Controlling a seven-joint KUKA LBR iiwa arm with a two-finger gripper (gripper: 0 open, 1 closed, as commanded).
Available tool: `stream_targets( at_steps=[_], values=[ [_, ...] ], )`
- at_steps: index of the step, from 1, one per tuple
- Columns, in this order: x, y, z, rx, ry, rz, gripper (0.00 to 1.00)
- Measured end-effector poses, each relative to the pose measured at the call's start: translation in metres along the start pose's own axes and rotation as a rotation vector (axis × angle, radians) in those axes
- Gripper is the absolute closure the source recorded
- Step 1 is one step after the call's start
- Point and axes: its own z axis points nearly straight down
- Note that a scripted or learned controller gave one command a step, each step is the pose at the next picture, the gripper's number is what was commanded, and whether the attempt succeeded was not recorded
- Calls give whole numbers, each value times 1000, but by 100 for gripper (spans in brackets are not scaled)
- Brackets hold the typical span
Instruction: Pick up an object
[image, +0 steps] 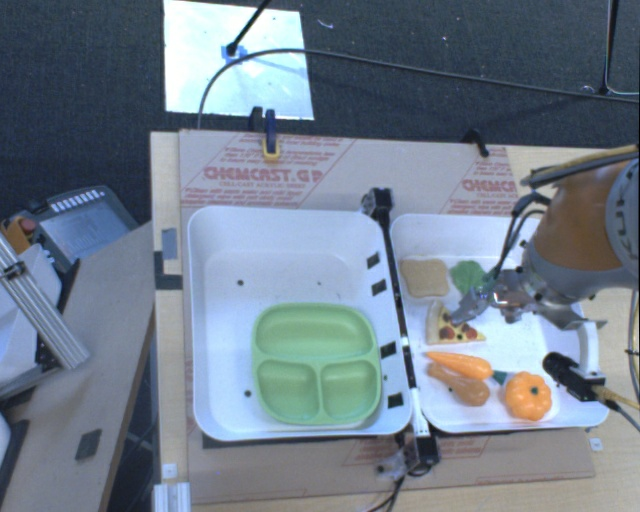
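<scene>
Two white bins (290, 225) sit on the table. Right bin: bread (425, 277), broccoli (468, 274), pizza slice (450, 325), carrot (460, 364), orange pumpkin (528, 396). End effector (475, 303) hovers over the pizza, its state unclear.

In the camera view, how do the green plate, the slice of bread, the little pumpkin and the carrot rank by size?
Largest to smallest as they look:
1. green divided plate, by far
2. carrot, slice of bread and orange pumpkin: too alike in size to rank
</scene>
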Motion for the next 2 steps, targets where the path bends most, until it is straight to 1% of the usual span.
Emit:
stream_targets(
  at_steps=[1,2],
  values=[
    [1,0,41,-2,-1,0,0],
    [1,2,58,-5,2,0,0]
  ],
)
